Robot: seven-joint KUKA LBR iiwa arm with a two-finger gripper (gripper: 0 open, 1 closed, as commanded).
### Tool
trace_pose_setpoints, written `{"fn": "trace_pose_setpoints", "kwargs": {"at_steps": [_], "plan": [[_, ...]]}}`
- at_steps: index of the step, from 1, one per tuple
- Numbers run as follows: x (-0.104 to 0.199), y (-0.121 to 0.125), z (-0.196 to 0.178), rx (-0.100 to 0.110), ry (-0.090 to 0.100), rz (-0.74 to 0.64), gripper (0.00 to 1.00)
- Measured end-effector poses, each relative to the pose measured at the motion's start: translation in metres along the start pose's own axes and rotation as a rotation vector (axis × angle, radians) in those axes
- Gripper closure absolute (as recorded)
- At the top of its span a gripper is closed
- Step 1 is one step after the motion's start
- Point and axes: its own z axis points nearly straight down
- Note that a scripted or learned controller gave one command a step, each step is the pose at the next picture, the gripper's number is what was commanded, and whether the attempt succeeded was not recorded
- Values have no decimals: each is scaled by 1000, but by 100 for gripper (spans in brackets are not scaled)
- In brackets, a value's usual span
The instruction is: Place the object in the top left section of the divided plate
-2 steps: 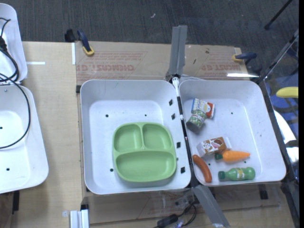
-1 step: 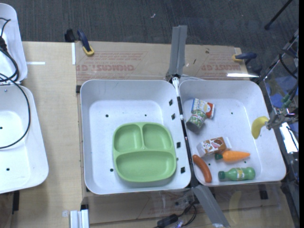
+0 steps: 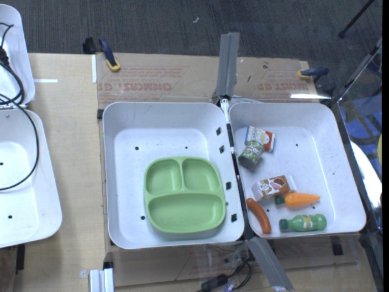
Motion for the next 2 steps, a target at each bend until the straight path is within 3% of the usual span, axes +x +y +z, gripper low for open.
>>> {"fn": "trace_pose_setpoints", "kwargs": {"at_steps": [1,2], "plan": [[-6,78,-7,1,0,158,100],[8,18,119,3,2,164,100]]}}
